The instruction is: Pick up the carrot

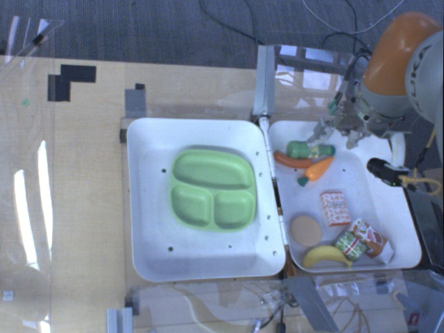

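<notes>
At the left, a green divided plate (211,188) lies alone in the left bin (146,248), its three compartments bare. Across the divider, the right bin (409,252) holds the clutter: a reddish-orange chili-like piece (290,161) at the bin's far left, a green item (302,148) just behind it, and the carrot (318,169), orange with a small green top, lying slantwise and touching or nearly touching both. Nearer the camera sit a red-and-white packet (335,208), a round tan cookie (306,230), a banana (326,255) and a printed carton (362,240), all well apart from the carrot.

Farther right, the gripper (335,134) hangs over the bin's far end, just above and slightly behind the carrot, with the grey arm and its orange band (399,50) rising toward the right. Its two metal fingers (323,130) appear spread apart with nothing between them; the carrot rests on the bin floor, ungrasped.

By the look of it, this is the approach step, the pick not yet made. The next move seems to call for a short descent toward the camera side, lining the fingers across the carrot's thick orange body. The green item and the chili crowd it closely, so a stray finger could catch a neighbour instead.
</notes>
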Action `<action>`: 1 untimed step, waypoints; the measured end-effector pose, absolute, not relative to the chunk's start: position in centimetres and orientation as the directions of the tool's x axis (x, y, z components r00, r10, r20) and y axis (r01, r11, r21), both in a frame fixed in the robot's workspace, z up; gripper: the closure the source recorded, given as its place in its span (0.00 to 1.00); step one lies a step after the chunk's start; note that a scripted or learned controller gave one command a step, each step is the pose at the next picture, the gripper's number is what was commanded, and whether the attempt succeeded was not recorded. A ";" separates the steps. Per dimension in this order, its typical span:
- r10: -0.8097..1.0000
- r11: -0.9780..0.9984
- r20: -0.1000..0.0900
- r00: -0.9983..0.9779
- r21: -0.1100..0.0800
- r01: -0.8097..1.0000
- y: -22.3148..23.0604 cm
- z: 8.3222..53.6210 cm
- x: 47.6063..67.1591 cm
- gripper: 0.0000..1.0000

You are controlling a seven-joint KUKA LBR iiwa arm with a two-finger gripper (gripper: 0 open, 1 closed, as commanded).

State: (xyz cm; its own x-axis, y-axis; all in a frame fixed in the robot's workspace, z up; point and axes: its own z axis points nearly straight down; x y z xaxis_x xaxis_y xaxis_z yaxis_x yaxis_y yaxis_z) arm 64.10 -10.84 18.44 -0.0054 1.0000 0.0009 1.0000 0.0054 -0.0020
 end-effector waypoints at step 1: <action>0.992 0.129 -0.001 -0.129 0.008 0.992 -11.5 8.7 62.5 0.00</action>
State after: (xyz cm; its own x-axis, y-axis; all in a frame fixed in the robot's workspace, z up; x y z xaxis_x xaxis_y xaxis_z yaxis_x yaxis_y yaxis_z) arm 62.50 -11.46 8.67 -0.1292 0.9916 -0.0008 0.9916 0.1292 0.0081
